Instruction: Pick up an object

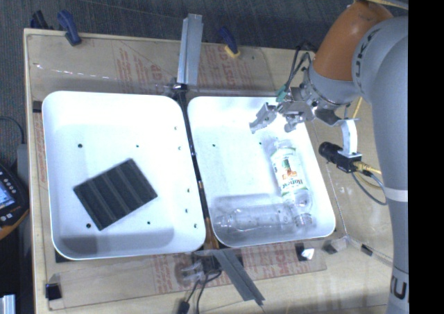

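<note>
In the right bin (pixel 229 125) lie two clear plastic bottles. One with a white, green and orange label (pixel 288 172) lies lengthwise along the right side. The other, bare and clear (pixel 258 218), lies across the bin's near end. A dark ribbed rectangular pad (pixel 115 193) rests in the left bin (pixel 104 115). My gripper (pixel 276 118) hangs over the far right part of the right bin, just beyond the labelled bottle's far end, its two fingers spread apart with nothing between them.
A metal divider bar (pixel 189 49) stands at the back between the bins. Blue clamps (pixel 69 28) grip the bench's far edge. A black cable connector (pixel 338 155) hangs beside the right bin's right wall.
</note>
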Available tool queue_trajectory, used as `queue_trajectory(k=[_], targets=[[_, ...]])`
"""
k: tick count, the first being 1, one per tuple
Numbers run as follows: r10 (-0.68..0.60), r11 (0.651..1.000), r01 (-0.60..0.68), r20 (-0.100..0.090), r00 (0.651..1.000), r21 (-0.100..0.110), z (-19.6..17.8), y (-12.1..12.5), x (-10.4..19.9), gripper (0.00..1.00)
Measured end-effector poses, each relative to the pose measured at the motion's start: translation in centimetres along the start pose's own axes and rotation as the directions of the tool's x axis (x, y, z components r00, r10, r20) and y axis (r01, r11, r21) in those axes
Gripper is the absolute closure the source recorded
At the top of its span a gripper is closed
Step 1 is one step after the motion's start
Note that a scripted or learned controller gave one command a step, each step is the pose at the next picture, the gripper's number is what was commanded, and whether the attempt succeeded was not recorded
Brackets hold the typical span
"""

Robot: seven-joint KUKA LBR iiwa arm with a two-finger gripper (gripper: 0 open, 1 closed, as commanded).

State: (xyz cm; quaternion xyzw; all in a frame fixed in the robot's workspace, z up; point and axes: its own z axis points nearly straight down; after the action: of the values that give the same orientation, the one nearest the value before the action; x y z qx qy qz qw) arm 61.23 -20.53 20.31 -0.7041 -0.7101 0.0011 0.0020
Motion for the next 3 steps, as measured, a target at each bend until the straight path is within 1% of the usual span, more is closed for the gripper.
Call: queue_trajectory(k=[1,2,3], targets=[[-0.003,1.000,0.003,0.001,1.000,0.000,6.0,-2.8,-0.3,0.00],[-0.062,0.998,0.062,-0.001,0.998,0.000,6.0,-4.9,-0.3,0.00],[-0.062,0.998,0.062,-0.001,0.998,0.000,6.0,-4.9,-0.3,0.00]])
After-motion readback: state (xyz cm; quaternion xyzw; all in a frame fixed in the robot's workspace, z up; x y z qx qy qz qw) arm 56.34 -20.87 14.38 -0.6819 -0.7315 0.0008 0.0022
